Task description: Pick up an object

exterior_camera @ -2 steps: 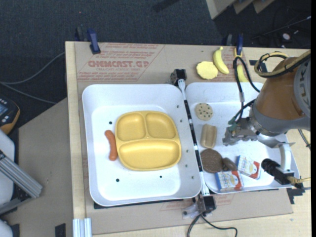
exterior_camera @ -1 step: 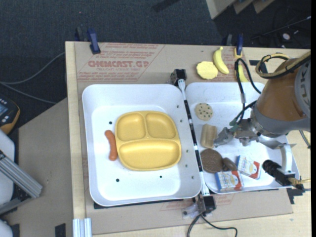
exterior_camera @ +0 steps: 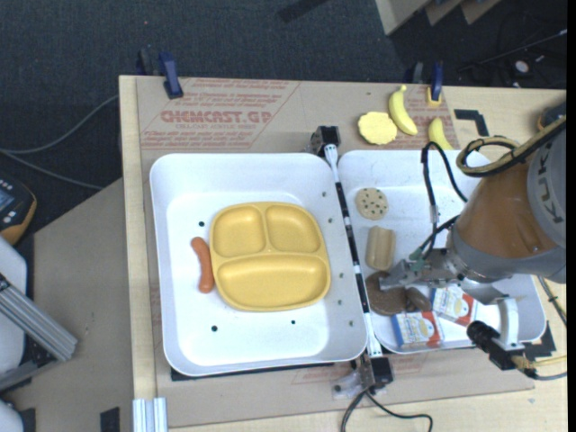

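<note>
Grey-armed, the pincer [exterior_camera: 396, 282], its grip state impossible to tell, hangs low in the right bin [exterior_camera: 531, 327] over a brown disc [exterior_camera: 389, 301] near the tan block [exterior_camera: 380, 247]; a clean centred descent looks wise.

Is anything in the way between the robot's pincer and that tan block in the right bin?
Nothing visible. The pincer sits low in the right bin, just below the tan block, with bare bin floor between them.
</note>
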`<state>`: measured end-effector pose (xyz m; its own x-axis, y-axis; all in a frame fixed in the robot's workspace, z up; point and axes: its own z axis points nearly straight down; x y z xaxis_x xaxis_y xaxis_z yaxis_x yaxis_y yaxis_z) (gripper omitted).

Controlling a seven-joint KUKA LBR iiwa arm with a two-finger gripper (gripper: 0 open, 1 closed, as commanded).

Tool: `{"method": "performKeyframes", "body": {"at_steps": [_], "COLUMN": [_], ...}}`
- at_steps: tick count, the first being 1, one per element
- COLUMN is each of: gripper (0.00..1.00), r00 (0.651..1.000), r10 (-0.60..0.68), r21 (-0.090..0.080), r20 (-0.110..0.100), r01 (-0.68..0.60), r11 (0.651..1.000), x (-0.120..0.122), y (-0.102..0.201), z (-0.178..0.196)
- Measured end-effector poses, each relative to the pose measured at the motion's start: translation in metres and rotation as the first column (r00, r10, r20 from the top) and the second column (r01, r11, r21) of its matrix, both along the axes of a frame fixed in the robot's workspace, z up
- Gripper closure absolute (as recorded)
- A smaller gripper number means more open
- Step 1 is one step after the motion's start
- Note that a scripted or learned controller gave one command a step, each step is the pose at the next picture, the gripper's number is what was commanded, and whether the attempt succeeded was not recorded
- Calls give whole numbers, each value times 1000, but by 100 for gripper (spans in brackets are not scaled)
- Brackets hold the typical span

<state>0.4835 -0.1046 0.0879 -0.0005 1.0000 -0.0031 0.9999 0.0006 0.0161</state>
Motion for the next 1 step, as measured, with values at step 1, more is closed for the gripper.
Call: {"method": "performKeyframes", "body": {"at_steps": [1], "gripper": [0], "r00": [1000], "r10": [-1], "r21": [-3], "r20": [-7], "r01": [1], "r11": [1000], "x": [57], "y": [-50], "z": [42]}}
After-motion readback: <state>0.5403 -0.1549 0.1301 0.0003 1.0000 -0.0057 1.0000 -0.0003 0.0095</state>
